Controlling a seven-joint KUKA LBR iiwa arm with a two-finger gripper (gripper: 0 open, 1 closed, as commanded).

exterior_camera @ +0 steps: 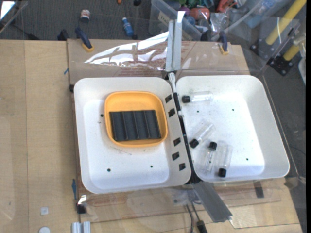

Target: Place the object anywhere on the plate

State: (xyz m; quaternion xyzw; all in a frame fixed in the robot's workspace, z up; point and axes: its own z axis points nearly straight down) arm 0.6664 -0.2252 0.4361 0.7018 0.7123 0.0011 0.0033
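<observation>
A black ribbed block (135, 124) is lying flat on the orange plate (133, 97), filling most of its floor, with its long ridges running across the middle and the plate's rim showing all round it. The plate is sitting in the left white bin (92, 171), toward that bin's far side. Whether my claw is spread or pressed together, I cannot tell.

In the right white bin (255, 115), four clear vials with black caps are resting on their sides: one vial (198, 97) is lying alone near the far wall, while the other three vials (210, 149) are clustering near the wall shared with the left bin. Beyond both bins, a clear tub of coloured toys (194, 4) is standing on the floor.
</observation>
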